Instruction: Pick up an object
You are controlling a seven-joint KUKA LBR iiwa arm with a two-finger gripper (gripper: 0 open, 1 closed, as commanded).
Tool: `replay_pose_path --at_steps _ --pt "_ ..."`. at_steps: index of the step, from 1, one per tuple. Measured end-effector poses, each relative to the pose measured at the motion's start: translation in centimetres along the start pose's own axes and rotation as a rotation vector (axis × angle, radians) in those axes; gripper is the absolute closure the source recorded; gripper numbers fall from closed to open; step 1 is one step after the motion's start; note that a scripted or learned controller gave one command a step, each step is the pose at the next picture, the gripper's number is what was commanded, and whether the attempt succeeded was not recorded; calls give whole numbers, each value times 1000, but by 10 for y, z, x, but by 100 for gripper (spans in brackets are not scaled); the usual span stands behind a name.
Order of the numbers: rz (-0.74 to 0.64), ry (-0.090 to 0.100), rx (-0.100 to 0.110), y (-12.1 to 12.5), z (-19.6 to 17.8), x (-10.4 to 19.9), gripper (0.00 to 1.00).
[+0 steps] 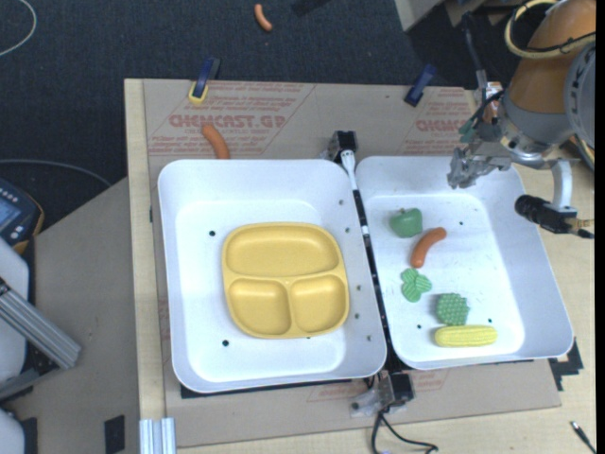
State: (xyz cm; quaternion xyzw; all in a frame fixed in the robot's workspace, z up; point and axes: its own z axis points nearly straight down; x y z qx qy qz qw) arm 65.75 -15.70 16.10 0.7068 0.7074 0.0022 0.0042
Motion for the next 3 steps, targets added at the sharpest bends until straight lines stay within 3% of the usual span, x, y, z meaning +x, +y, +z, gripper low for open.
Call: replay_pose_path --at_steps 1,2,3 --pt "-1 0 1 5 -64 3 100" --pt "-1 1 5 6 -64 3 100" --pt "-4 6 11 -15 -63 64 100"
